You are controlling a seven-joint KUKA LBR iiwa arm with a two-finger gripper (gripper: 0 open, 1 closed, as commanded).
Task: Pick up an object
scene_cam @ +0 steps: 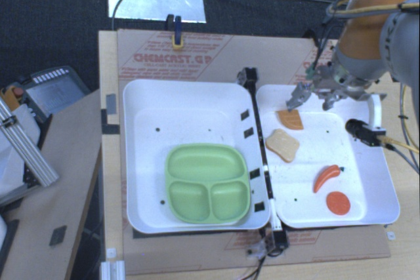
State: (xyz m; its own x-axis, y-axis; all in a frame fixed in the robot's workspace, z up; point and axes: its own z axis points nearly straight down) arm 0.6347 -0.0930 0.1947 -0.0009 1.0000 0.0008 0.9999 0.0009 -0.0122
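Note:
The right bin (374,160) holds an orange cracker-like piece (290,119), a pale bread slice (282,145), a red-orange chili pepper (326,178) and a flat red disc (338,202). My gripper (312,100) hangs over the bin's far edge, just above and to the right of the orange piece. Its fingers (296,98) are spread open with nothing between them. The left finger's tip is close to the orange piece's top edge.
The left bin (144,141) holds a green divided plate (207,183). A black divider strip (256,141) runs between the two bins. A black cable connector (363,130) hangs over the right bin's right side.

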